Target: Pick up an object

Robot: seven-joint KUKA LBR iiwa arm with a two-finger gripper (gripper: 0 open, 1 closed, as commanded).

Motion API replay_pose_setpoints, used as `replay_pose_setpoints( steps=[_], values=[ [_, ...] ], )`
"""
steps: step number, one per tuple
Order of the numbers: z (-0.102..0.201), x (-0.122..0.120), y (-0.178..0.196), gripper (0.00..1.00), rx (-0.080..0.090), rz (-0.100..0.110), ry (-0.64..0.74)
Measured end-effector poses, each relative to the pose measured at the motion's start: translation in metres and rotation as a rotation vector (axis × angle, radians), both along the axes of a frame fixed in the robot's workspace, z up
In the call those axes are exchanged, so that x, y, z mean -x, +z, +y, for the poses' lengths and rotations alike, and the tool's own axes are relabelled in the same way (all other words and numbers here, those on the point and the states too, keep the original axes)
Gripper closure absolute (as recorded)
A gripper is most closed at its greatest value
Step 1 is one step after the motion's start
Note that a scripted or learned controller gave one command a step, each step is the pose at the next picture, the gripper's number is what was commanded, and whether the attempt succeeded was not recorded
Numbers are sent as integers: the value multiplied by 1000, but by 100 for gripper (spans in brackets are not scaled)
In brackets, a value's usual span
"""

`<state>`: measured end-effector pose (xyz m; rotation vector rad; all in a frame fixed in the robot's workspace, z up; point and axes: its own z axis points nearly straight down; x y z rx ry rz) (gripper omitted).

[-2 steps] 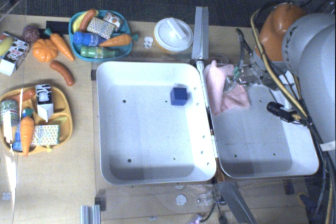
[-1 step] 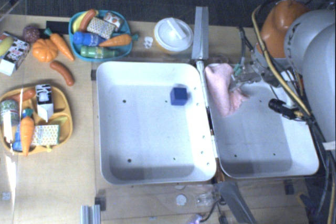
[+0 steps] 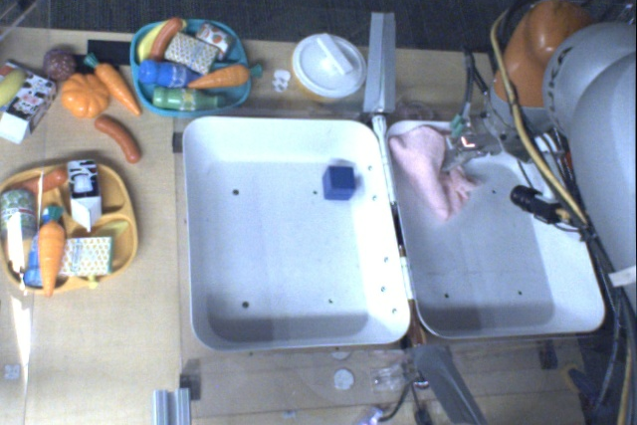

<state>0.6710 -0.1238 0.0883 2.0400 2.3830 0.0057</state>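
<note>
A small blue cube [image 3: 339, 181] lies in the left white bin [image 3: 249, 314], toward its upper right. A pink cloth [image 3: 426, 170] is bunched against the left wall of the right white bin [image 3: 518, 304], near its top. My gripper [image 3: 466, 144] is low over the upper right edge of the cloth, at the top of the right bin. The grey arm with its orange band [image 3: 542, 30] and cables comes in from the right and covers the bin's far right corner.
Left of the bins, a yellow tray [image 3: 119, 224] and a blue bowl [image 3: 189, 65] hold toy food, with loose toy vegetables [image 3: 95, 95] nearby. A white lidded cup [image 3: 328, 65] stands behind the left bin. A metal post [image 3: 378, 65] rises between the bins.
</note>
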Motion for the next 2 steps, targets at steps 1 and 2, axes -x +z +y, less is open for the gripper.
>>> replay_pose_setpoints(
  steps=[1, 2],
  values=[
    [73, 0, 99, 100, 0, -2, 101],
    [97, 2, 96, 100, 1, 4, 198]
  ],
)
